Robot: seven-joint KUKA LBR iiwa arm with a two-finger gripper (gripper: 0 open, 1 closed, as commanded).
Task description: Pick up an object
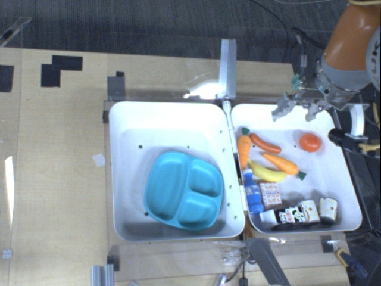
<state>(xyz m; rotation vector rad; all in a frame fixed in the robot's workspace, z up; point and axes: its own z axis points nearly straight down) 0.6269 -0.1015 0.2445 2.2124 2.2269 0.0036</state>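
I see my claw point(297, 107) spread open with nothing in it at the upper right, above the right bin point(351, 207). Below it lie a tomato point(310, 142), two carrots point(280, 162), a banana point(267, 173), a bottle point(253, 193) and cartons point(297, 214); their labels are unreadable

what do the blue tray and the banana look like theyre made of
Blue tray: likely moulded plastic, one even colour, rounded compartments, soft sheen. Banana: probably a plastic toy, uniform yellow with a smooth surface, though the view is too coarse to be sure.
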